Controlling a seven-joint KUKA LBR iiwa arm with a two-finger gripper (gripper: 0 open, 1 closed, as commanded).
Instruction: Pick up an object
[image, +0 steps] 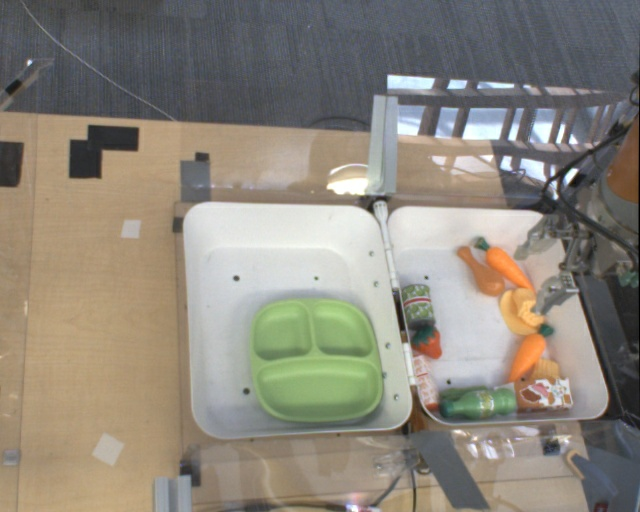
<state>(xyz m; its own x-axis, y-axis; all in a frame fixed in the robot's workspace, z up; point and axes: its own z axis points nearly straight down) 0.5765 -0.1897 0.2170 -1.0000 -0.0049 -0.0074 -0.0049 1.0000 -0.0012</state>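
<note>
Desk (90, 330): pale wood-look surface, smooth, matt, with a faint clear sheen.
Left bin (215, 250): white plastic, smooth, softly glossy.
Right bin (450, 240): same white plastic, smooth.
Green tray (315, 358): light green plastic, smooth, satin finish.
Carrots (527, 354): orange toy plastic, slightly shiny.
Green bottle (478, 402): glossy green plastic.
Carton (545, 394): printed paper or card look.
Bracket (383, 145): grey brushed metal, matt.
Floor (250, 60): dark grey carpet, rough woven texture.
Fingers (553, 291): grey metal, dull sheen.
</note>
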